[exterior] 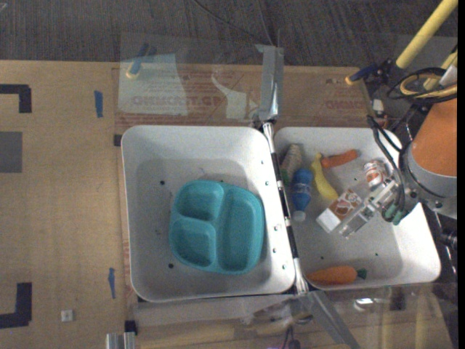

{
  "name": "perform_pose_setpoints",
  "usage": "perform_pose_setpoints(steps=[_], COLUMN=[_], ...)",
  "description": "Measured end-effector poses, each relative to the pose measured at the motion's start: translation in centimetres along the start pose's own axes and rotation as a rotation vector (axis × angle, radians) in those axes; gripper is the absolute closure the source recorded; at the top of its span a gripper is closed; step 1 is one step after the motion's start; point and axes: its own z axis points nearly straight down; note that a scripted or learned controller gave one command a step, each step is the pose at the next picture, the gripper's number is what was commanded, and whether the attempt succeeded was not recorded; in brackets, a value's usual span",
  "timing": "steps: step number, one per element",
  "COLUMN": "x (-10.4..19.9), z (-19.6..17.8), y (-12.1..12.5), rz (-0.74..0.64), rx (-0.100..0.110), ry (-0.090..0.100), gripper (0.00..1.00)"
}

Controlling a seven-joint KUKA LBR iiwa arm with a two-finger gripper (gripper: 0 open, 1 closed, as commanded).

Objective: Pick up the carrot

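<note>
The carrot [334,274], orange with a green stub at its right end, lies flat along the front wall of the right bin [414,267]. My gripper [350,217] hangs over the middle of that bin, reaching in from the right and pointing down-left. It is well above and behind the carrot, apart from it. Its tip is at a small white and red box [333,214]; whether it touches the box I cannot tell.
The right bin also holds a yellow banana [324,180], a blue bottle [301,187], a brownish item [292,158] and a second orange stick-shaped item [339,158] at the back. A teal divided plate [216,225] sits in the left bin [145,195].
</note>
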Motion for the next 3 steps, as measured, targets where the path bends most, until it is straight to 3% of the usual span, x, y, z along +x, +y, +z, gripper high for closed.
perform_pose_setpoints(steps=[1,2,3], x=[2.3,0.9,1.0], z=[1.9,12.1,-1.5], y=[2.0,0.6,0.9], rz=[-0.479,-0.617,-0.654], rx=[0.001,0.0,-0.001], ry=[0.005,0.004,0.001], gripper=[0.0,0.0,0.0])
